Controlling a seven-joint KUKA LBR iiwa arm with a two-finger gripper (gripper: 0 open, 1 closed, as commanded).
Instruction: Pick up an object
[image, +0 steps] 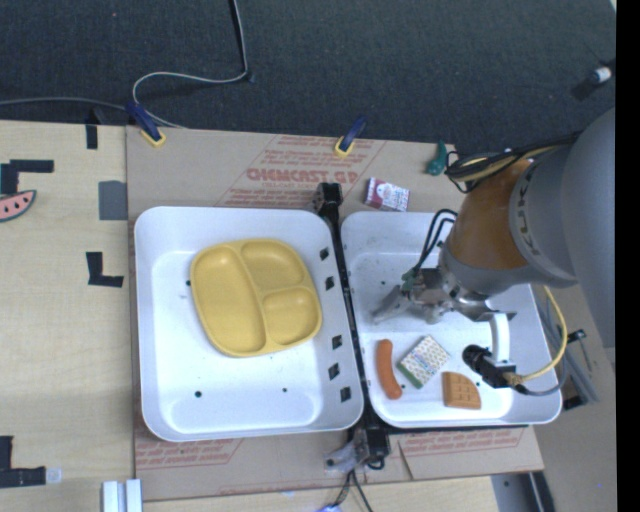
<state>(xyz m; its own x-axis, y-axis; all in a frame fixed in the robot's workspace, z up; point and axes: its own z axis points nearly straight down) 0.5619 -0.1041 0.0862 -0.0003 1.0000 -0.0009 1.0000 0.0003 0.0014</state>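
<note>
From my screen, up-view of the gripper (392, 303), a small red-and-white packet (385, 194) lies on the printed cardboard sheet (285, 172). Farther up from the gripper, a yellow clamp (350, 140) grips the cardboard's far edge, and a green clip (438, 158) sits up and slightly right. Well off to the gripper's upper left I see a blue-and-yellow clamp (148, 125) and a white cable (190, 76) on the dark carpet (400, 60). Far left, black tape marks (100, 268) dot the wooden bench (50, 330).

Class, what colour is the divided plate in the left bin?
Yellow. The divided plate shows clearly in the camera view, lying in the left bin.
</note>
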